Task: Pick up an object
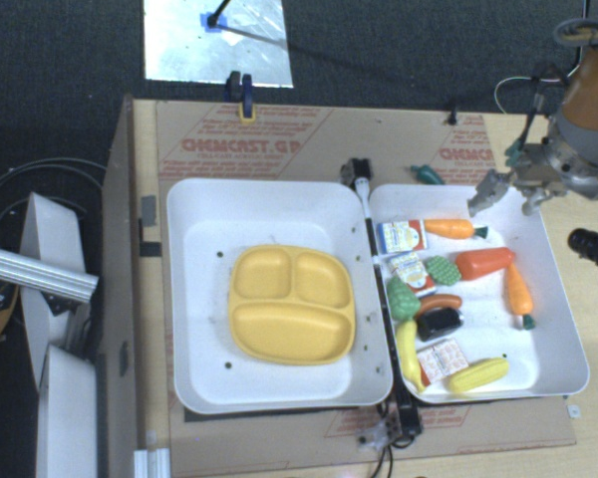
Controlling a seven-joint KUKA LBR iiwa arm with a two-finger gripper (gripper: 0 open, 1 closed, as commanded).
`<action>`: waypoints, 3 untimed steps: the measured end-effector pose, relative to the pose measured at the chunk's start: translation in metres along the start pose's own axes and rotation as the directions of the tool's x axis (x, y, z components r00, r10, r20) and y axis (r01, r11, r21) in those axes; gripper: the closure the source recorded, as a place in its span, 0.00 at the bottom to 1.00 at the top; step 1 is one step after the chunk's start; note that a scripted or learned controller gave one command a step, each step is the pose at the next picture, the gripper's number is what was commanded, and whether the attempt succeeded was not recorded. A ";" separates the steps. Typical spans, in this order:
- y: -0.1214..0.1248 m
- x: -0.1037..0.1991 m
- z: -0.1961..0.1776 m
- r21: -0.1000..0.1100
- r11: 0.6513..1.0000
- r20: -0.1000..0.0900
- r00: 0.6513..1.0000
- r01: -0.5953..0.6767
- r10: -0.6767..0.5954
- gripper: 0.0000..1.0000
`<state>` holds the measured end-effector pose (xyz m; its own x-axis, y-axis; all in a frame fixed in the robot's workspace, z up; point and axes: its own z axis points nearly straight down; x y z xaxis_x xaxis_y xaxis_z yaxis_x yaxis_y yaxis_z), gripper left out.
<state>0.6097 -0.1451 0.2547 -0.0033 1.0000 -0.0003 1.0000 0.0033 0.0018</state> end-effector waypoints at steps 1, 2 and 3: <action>0.014 -0.010 0.079 0.003 1.000 0.000 1.000 -0.002 0.002 0.00; 0.003 0.015 0.168 -0.003 1.000 0.001 1.000 -0.001 0.001 0.00; -0.021 0.007 0.170 0.001 1.000 0.000 1.000 -0.002 0.002 0.00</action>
<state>0.5889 -0.1380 0.0844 -0.0018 1.0000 -0.0006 1.0000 0.0018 0.0011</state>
